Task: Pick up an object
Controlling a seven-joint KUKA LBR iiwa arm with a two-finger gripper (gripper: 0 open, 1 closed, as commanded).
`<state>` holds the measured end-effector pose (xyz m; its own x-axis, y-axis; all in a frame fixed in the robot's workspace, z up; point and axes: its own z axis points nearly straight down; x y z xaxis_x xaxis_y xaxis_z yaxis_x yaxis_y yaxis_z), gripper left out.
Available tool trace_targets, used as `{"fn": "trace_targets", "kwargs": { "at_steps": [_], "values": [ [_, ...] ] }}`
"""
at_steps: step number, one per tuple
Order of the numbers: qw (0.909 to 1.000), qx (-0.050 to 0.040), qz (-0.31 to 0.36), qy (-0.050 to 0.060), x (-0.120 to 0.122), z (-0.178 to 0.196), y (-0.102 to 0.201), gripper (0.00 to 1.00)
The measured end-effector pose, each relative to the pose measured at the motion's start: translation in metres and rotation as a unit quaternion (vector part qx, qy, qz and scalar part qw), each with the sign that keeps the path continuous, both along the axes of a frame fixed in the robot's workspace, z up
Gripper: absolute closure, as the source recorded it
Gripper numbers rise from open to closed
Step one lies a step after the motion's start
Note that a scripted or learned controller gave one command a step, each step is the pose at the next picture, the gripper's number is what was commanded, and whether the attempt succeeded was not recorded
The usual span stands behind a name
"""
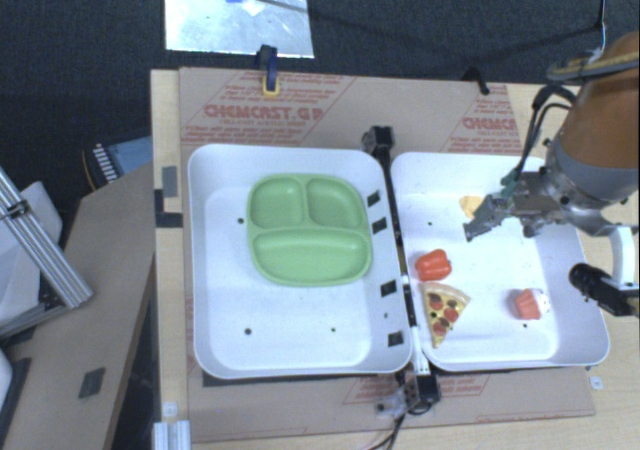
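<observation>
My gripper (476, 225) hangs over the right bin (570, 343), in its upper middle, pointing down and to the left. Just above and left of its tip lies a small yellow piece (469, 204), partly covered by the gripper. A red pepper-like toy (432, 263) sits below and to the left of the tip, near the bin's left wall. In front of the red toy lies a pizza slice (443, 308). Toward the bin's right front rests a red and white object (528, 304).
The left bin (225, 338) holds a green divided plate (308, 230). A black divider with clips (395, 238) runs between the bins. The arm's grey body and orange band (600, 128) come in from the right, with cables above.
</observation>
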<state>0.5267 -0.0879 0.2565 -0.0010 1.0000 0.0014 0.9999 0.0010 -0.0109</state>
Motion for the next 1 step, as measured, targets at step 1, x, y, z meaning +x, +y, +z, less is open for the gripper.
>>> {"fn": "trace_targets", "kwargs": {
  "at_steps": [1],
  "values": [
    [1.0000,-0.0007,0.001,-0.006,0.0020,0.0061,0.0002,0.00]
  ]
}}
